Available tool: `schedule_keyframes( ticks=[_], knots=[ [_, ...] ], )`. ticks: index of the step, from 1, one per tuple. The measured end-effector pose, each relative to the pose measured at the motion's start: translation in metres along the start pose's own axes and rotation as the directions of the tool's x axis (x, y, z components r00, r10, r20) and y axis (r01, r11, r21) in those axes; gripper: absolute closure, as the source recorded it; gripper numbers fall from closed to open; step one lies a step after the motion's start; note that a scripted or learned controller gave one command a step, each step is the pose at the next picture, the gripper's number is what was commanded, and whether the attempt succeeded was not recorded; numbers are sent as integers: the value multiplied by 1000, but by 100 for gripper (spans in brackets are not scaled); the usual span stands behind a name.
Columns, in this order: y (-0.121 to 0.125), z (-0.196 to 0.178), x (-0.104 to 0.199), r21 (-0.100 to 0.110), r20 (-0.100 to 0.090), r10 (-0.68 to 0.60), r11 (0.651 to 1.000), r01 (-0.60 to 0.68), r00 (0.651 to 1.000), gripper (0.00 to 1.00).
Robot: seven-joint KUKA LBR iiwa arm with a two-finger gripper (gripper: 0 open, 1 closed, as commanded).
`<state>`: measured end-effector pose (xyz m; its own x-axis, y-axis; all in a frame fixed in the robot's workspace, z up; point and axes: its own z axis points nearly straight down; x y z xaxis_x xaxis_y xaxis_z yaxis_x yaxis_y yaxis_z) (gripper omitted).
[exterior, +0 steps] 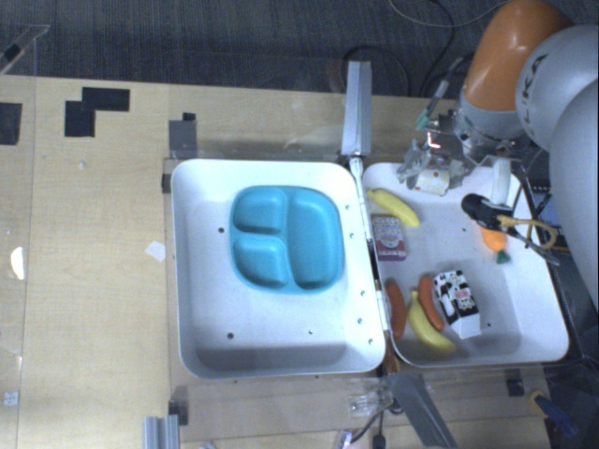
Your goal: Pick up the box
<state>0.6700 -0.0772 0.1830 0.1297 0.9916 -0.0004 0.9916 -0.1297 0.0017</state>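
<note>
Up at the top of the right bin, the claw hangs, its state impossible to tell, while the black-and-white box lies well below it, lower-middle, long axis near vertical.

1. We look down from a single fixed camera above the bench, tilted at a slant rather than straight overhead.
2. Our frame faces across the bench toward the dark floor along the top edge, so the far side sits at the top of the picture.
3. We stand far enough back to take in both white bins whole: the left bin centre-frame, the right bin toward the right edge.
4. The grey arm enters from our right, cropped by the frame.
</note>
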Motion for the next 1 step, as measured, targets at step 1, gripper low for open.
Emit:
schedule_keyframes(
  ticks=[1],
  knots=[
    [-3,-19,23,-1,-1,41,999,-41,999,100]
  ],
)
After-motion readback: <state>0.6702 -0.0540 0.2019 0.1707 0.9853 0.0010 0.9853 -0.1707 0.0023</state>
